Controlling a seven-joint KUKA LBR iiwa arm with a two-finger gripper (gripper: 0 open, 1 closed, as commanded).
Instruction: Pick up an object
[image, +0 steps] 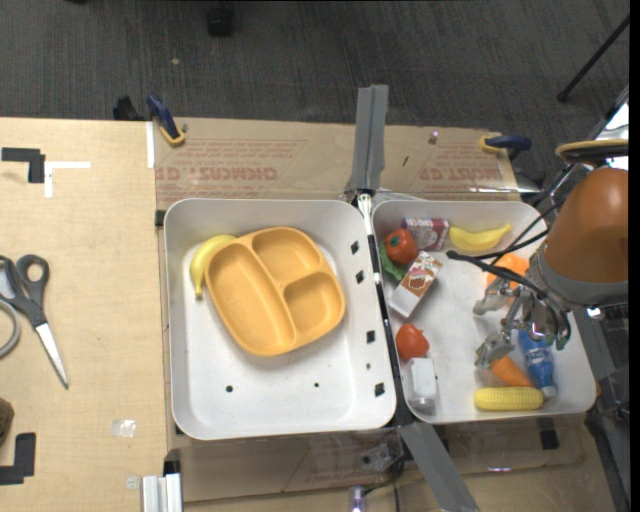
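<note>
A yellow banana (205, 262) in the left bin lies mostly hidden under the orange divided plate (272, 288); just its curved back shows along the plate's left rim. In the right bin the arm (592, 240) covers part of an orange thing (510, 268), too little of it showing to name. The tool (522, 325) hangs among wires, its tips too tangled to read. The scissors (30, 310) on the bench (80, 400) run off the left edge.

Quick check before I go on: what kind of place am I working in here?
Most likely a robotics lab bench set up for grasping trials, not a kitchen. Two white bins sit on taped-down cardboard, the objects are toys such as a plastic corn cob, and scissors lie on the workbench.
</note>
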